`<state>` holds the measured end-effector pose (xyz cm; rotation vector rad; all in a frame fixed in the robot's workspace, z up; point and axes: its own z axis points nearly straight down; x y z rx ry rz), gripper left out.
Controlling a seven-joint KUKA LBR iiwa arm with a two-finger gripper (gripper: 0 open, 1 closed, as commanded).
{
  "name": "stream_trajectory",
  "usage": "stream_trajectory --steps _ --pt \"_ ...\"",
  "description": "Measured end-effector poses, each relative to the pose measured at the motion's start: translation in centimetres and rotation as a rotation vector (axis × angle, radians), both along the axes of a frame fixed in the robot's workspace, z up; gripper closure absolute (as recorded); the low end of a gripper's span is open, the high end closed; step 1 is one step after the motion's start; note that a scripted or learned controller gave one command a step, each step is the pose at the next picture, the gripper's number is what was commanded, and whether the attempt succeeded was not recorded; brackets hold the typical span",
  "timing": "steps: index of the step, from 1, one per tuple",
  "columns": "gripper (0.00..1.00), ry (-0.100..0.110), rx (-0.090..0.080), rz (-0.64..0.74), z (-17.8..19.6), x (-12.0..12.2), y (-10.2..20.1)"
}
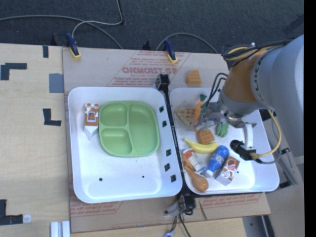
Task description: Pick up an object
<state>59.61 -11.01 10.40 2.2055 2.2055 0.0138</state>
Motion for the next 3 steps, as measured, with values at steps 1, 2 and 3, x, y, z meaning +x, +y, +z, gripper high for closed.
stream_trajectory --steps 1,2,3 --pt "0.00 -0.001 0.000 0.001 0.0 0.0 0.0" --pt "0.00 0.021 0.009 0.002 -1.8 5.6 0.0" --pt "1.00 0.044 0.012 0.002 -1.2 5.2 -0.1"
